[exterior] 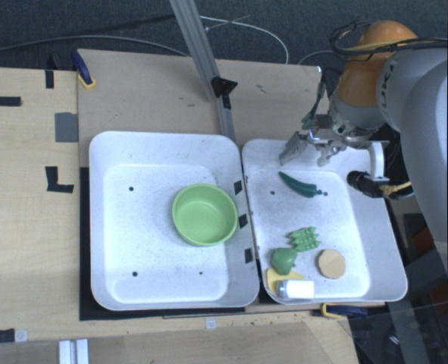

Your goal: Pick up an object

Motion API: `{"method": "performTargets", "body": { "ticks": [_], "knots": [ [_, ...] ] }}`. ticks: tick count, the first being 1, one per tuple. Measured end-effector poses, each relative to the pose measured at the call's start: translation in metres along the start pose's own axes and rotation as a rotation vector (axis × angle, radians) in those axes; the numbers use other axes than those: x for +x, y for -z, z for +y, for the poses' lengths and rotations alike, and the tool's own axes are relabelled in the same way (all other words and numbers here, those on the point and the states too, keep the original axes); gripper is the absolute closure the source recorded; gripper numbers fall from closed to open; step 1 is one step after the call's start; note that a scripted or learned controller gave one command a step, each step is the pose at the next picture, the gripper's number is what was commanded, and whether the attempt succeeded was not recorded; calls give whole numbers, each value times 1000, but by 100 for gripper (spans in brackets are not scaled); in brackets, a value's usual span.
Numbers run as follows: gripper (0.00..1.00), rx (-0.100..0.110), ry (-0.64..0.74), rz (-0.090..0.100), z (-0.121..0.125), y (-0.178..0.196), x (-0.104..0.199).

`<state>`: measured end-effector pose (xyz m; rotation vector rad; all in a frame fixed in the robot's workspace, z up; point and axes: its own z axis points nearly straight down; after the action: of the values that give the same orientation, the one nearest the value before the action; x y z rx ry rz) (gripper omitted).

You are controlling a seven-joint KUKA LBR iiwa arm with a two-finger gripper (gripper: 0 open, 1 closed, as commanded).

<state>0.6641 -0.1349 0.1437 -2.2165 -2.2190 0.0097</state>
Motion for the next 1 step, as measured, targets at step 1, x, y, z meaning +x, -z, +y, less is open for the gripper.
{"method": "performTargets", "body": {
  "ticks": [1],
  "knots": [
    [0, -1, 1, 0, -1, -55, 1]
  ]
}}
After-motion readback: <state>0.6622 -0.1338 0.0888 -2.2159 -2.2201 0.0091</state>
